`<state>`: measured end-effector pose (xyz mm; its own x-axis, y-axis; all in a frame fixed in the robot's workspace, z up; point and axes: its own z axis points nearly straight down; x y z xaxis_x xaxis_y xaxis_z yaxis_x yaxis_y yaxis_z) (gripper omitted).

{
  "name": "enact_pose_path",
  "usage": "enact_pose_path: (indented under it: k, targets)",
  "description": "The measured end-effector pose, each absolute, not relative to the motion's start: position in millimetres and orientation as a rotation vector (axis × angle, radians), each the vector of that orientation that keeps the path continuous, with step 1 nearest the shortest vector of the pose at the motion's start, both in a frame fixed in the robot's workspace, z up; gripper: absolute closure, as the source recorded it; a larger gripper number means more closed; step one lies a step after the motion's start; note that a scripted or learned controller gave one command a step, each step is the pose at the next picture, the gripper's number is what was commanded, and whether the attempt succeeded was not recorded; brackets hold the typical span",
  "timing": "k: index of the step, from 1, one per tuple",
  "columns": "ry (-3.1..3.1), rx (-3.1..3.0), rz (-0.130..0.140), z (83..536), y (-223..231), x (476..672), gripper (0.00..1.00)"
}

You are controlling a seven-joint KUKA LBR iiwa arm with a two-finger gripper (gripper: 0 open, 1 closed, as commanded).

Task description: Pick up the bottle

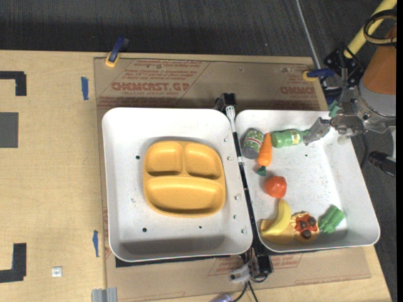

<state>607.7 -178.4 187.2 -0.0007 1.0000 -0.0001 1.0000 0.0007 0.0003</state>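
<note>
The bottle (286,138), green with a pale label, was seen lying on its side near the far edge of the right bin (352,187), its cap end turned toward the pincer (320,131). The pincer was poised just beside that end, low over the bin, and whether it was released or clenched could not be told, since the tips were blurred against the white floor; nothing was seen gripped between them. The step in hand was judged to be the approach to the grasp. It would be done well if the pincer were brought squarely over the bottle's middle, lined up across its narrow width rather than along its length, and lowered fully before being closed, because a rounded body lying flat could be expected to roll or slip away from a glancing touch. A carrot (266,150) was noted touching or almost touching the bottle's other end, with a small can (252,142) just beside it, so little room was left on that side. A tomato (275,185), a banana (280,220) and a green vegetable (332,219) lay well apart toward the near edge. A yellow divided tray (184,177) sat in the left bin (119,187) on the counter (44,168).
</note>
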Motion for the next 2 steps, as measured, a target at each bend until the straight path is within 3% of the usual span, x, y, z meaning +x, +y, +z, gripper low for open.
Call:
enact_pose_path:
  k: [1, 2]
  targets:
    - [2.364, 2.067, 0.005, 95.6, -204.5, 593.7, 0.00]
    - [2.419, 2.003, 0.003, 86.2, -201.4, 516.2, 0.00]
